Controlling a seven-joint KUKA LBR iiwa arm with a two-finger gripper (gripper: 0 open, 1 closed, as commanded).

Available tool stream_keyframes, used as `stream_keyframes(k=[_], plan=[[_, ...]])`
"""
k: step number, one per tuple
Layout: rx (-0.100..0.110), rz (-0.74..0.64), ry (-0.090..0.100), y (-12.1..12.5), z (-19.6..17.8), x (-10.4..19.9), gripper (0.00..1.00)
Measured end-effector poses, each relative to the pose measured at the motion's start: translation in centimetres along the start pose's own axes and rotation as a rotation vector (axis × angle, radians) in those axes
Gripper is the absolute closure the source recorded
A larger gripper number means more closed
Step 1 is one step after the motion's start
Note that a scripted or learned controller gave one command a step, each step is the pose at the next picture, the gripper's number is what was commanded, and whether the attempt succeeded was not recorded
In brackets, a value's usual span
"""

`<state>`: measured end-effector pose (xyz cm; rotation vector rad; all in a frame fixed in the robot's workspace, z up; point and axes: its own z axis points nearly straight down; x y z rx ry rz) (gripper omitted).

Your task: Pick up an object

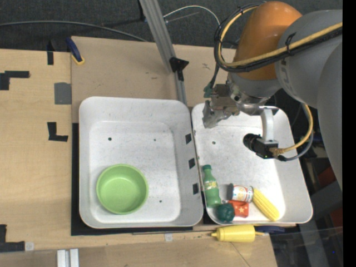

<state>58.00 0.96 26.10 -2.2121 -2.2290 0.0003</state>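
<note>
Corn cob (266, 204) lies in the right bin (289, 166) beside a small can (242, 193). End effector (213, 114) hovers above that bin's far left corner; its state I cannot tell.

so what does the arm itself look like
The arm is grey with a rounded orange band above the wrist. Black and yellow cables loop around it. The gripper is bare grey metal, with a small black unit beside it.

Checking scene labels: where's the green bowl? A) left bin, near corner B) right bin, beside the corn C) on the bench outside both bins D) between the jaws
A: the green bowl sits alone in the near-left corner of the left bin, apart from the corn and the green bottle in the right bin.
</note>
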Motion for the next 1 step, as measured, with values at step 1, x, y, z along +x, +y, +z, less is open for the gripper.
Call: stream_keyframes(k=[1], plan=[[0.000,0.000,0.000,1.58,0.47,5.62,1.00]])
